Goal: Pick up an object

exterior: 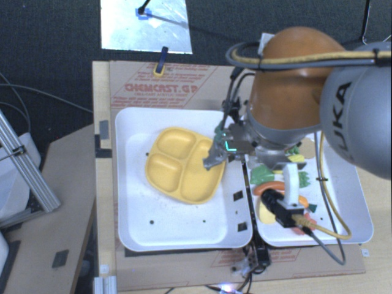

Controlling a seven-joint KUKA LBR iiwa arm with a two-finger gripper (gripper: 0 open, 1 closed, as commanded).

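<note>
A yellow plate [177,164] with three compartments lies tilted in the left white bin [131,188]. My gripper [215,157] hangs low over the plate's right edge, close to the wall between the bins. It is too dark and small to tell whether it touches or holds the plate. In the right bin [358,216], a green piece [262,175], an orange piece [269,189] and a yellow piece [265,213] lie near the left wall. The arm's grey and orange body hides much of that bin.
Two small black squares [237,196] sit by the left bin's right wall. The bins rest on cardboard [165,87] with red print. A blue and yellow tool [161,62] and a shiny sheet [147,17] lie behind. A metal frame [24,164] stands at the left.
</note>
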